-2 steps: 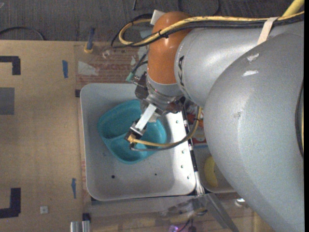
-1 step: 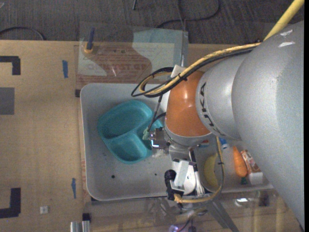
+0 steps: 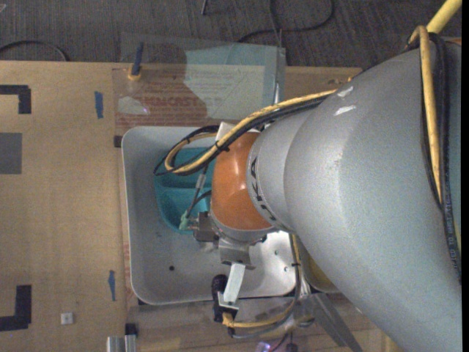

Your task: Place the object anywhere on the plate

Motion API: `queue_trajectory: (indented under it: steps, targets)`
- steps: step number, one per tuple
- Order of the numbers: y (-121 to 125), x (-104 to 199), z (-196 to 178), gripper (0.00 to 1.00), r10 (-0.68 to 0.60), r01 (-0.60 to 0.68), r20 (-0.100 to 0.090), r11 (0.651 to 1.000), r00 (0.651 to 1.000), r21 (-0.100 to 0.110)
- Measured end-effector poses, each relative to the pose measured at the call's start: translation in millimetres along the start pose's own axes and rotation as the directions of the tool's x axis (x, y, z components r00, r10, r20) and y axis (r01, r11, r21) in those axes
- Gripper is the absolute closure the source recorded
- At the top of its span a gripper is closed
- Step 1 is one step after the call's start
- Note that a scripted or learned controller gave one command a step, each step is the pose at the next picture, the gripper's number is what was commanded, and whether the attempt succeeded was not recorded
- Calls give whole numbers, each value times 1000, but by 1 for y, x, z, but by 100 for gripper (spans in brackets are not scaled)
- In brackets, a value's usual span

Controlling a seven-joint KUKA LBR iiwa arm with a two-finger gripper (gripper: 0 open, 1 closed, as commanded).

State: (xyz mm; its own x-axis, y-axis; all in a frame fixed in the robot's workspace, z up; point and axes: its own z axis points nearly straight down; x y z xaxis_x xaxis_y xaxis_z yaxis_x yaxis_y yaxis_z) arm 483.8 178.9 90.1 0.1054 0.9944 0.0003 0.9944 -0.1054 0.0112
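Wooden bench [image 3: 58,218] carries a white bin [image 3: 146,270] where a teal plate [image 3: 176,193] sits mostly hidden beneath the grey arm [image 3: 366,189]; gripper state cannot be told, and the object isn't distinguishable.

The large grey robot arm with an orange wrist band [image 3: 352,189] reaches in from the right and hangs over the shallow white plastic bin [image 3: 146,270], covering most of its right half. The bin sits on the light wooden surface [image 3: 58,218], toward the middle of the view. Inside the bin, in its upper part, lies a teal plastic plate [image 3: 170,196], partly hidden under the arm's wrist. Behind the bin, a clear plastic sheet [image 3: 220,79] rests on the surface near its far edge. Beyond that edge lies dark grey carpeted floor [image 3: 110,6].
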Motion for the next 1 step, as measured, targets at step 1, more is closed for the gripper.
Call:
queue_trajectory:
  steps: [1]
  targets:
    - [4, -37, 0, 100, -270, 270, -10, 963, 963, -4]
